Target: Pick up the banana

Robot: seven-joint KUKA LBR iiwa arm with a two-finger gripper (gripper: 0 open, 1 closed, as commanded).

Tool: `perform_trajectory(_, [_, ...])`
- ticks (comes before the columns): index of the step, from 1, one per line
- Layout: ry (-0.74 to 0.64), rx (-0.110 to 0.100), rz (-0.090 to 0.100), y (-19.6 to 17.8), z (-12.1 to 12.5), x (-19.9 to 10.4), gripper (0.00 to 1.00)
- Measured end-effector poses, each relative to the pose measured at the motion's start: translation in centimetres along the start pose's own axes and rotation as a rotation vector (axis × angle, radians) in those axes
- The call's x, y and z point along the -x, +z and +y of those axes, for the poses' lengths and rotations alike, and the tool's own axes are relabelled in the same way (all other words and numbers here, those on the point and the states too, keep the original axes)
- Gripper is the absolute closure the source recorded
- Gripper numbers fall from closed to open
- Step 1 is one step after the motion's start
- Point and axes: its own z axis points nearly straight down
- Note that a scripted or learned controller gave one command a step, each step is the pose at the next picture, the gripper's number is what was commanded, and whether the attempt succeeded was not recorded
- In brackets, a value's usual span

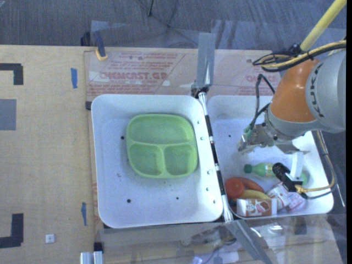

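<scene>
The bench point(44, 147) carries two bins: the left bin point(110, 202) holds a green plate point(162, 146) at its centre. The right bin point(231, 120) has its clutter crowded at 6 o'clock, probably slid there. The arm point(308, 98) hangs above that bin; whether its tool point(254, 139) is wide or narrow I cannot tell. The banana point(254, 193) lies wedged between tomato point(235, 187) and carton point(256, 206), below a bottle point(261, 169).

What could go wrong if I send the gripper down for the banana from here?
The banana lies wedged among the tomato, the carton and the bottle at the right bin's near edge, so a descent may catch a neighbour instead. It also sits close to the bin's wall, leaving little finger room. The gripper hangs well away from it.
</scene>
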Motion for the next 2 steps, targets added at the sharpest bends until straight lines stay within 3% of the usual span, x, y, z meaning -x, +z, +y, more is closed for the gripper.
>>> perform_trajectory(1, [0.000,0.000,0.000,0.0,0.0,0.0,0.00])
perform_trajectory(2, [0.331,-0.016,-0.001,-8.4,0.9,-2.8,0.00])
